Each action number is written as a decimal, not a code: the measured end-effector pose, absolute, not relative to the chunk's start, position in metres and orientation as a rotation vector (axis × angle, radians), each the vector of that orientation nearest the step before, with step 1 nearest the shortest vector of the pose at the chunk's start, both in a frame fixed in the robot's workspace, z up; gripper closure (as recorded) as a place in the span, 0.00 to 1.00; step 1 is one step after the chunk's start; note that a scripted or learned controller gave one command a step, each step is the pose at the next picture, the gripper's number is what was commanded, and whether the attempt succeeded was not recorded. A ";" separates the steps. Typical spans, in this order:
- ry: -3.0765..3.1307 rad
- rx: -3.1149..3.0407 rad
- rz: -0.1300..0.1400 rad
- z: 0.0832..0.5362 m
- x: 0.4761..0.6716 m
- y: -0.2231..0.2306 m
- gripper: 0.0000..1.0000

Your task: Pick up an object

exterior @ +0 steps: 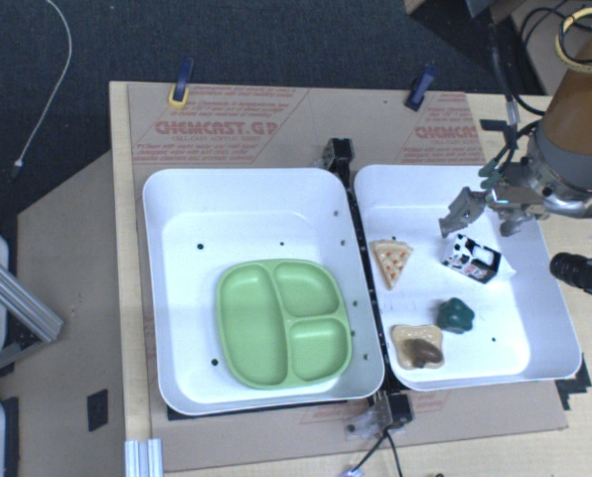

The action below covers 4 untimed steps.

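Hovering over right bin w/ gripper just above the cow toy; fingers look spread apart, nothing between them, so prob. approach step, grasp not yet made. Other picks in same bin: pizza slice near left wall, green blob mid, tan piece at front. Next move needs straight drop onto cow, then close. Cow sits fairly central, open floor around it, far wall close behind arm. Left bin has green tray, well apart, no obstruction.
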<state>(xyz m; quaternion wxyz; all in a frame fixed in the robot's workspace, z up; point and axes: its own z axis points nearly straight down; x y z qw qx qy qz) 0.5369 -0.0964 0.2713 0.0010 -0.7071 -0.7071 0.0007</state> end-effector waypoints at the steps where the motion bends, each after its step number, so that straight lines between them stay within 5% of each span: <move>1: -2.222 -2.221 -0.001 0.272 0.537 -0.096 0.00; 4: -2.218 -2.219 0.004 0.114 0.563 -0.103 0.00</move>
